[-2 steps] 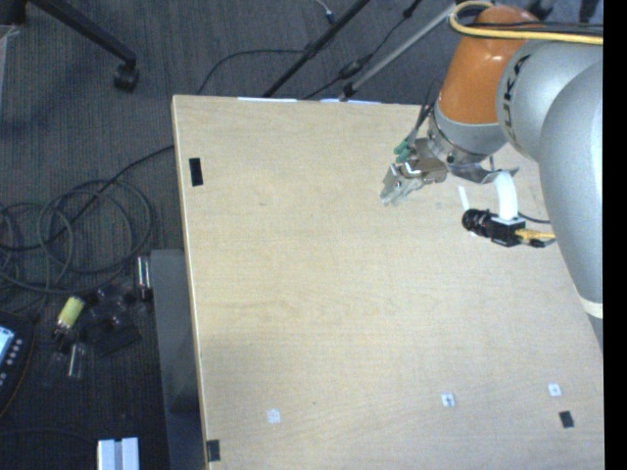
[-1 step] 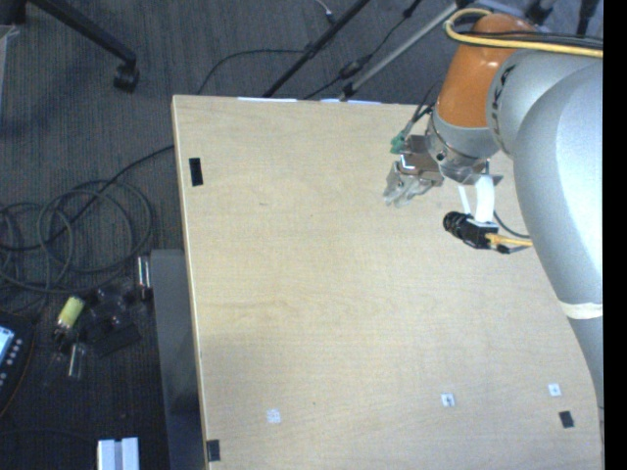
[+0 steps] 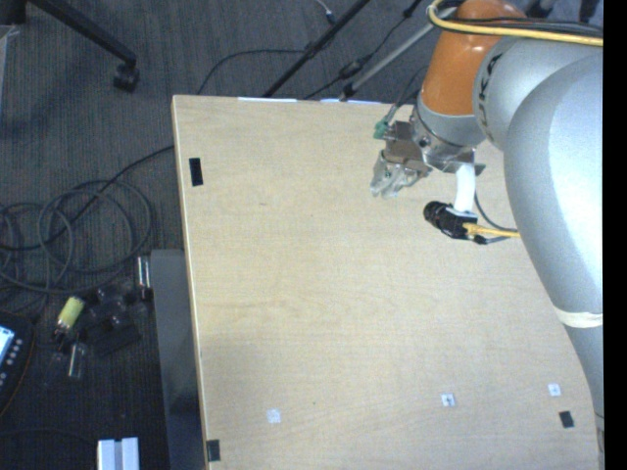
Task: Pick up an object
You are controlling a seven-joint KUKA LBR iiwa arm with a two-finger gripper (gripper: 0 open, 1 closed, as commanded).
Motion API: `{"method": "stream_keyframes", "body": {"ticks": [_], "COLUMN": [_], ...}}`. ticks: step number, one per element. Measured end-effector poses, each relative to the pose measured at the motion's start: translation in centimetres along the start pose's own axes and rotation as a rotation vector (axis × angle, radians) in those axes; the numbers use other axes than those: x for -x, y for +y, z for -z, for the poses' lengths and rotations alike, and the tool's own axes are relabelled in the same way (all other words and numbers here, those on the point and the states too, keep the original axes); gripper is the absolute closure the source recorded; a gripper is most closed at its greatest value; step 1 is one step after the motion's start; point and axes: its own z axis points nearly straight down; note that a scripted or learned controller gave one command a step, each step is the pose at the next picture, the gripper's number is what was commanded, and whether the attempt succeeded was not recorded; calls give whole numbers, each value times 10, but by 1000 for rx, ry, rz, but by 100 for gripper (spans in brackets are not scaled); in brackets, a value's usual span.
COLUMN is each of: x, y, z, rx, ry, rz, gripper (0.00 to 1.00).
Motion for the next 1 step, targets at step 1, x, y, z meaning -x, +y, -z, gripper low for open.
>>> {"method": "stream_keyframes", "body": {"ticks": [1], "x": [36], "y": [-37], "z": [207], "rx": [1], "ry": [-1], "rz": [132], "gripper": [100]}}
